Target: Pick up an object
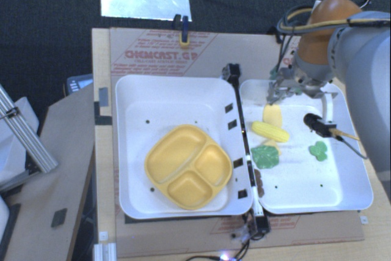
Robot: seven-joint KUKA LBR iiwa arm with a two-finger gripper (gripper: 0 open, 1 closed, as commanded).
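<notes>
In the right bin (351, 192) several small things lie near its left side. A pale yellow piece (272, 114) sits just above a yellow corn cob (270, 131). Below the cob is a green leafy piece (265, 156), and a smaller green piece (317, 150) lies further right. My gripper (279, 93) hangs at the far left part of this bin, right behind the pale yellow piece and close above it. Nothing shows in its grasp.
The left bin (131, 107) holds a yellow divided tray (187, 166) at its front middle. A black clip strip (239, 131) runs along the wall between the bins. The arm's grey body (363, 70) overhangs the right bin's far right corner.
</notes>
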